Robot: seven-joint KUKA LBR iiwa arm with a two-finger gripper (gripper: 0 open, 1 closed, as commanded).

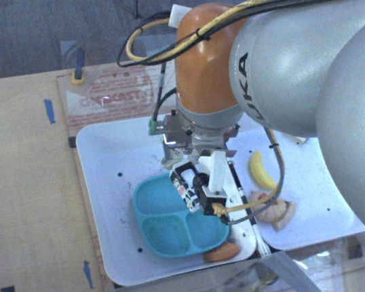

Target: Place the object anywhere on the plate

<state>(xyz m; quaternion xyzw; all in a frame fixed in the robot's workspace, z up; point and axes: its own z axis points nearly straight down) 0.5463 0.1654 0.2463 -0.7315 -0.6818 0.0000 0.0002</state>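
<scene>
Plate point(171, 226): you are looking at a blue plate with three compartments, lying in the left bin toward its near right part.
Orange piece point(221, 252): a small orange-brown object is lying in the left bin, just beside the plate's near right edge, off the plate.
Gripper point(193, 192): it is hanging over the plate's right side; you cannot tell how its fingers are standing, and nothing is showing between them.
Arm point(278, 58): it is reaching in from the right, its orange band sitting above the wrist, cables trailing along it.
Banana point(262, 170): it is lying in the right bin, near the divide.
Pale lump point(275, 213): a tan and pinkish object is resting in the right bin, nearer than the banana.
Left bin point(103, 189): white and shallow, it is holding the plate.
Right bin point(331, 214): it is sitting partly under the arm.
</scene>
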